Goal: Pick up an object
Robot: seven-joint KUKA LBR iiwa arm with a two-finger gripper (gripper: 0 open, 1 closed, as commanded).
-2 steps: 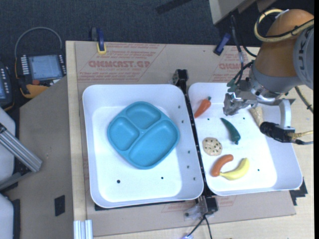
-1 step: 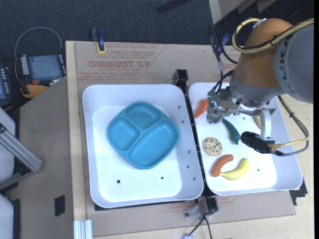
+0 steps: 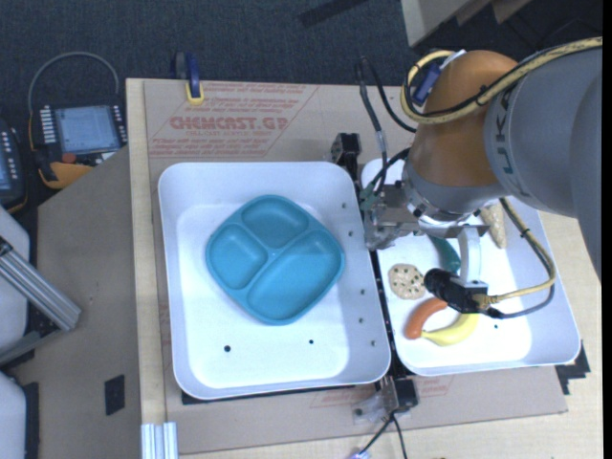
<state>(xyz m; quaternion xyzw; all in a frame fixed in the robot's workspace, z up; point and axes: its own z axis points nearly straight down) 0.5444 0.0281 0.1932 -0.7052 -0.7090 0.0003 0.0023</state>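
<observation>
A blue divided plate [image 3: 275, 270] lies flat in the left bin; a cookie [image 3: 405, 280], carrot [image 3: 424, 317] and banana [image 3: 453, 330] crowd the right bin's near side.

The brown board [image 3: 239, 118] reads "CHEMCAST GP" (red print, upside-down lines blurred).

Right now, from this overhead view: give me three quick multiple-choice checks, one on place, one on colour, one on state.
1. Where does the divided plate lie?
A. left bin
B. right bin
C. on the bench

2. What colour is that plate?
A. red
B. blue
C. green

3. How does the banana lie?
A. standing in a cup
B. on the plate
C. flat on the floor of the right bin, beside an orange item

Answers:
1 A, it sits inside the left bin.
2 B, its whole surface is blue.
3 C, it rests on the bin floor.
</observation>
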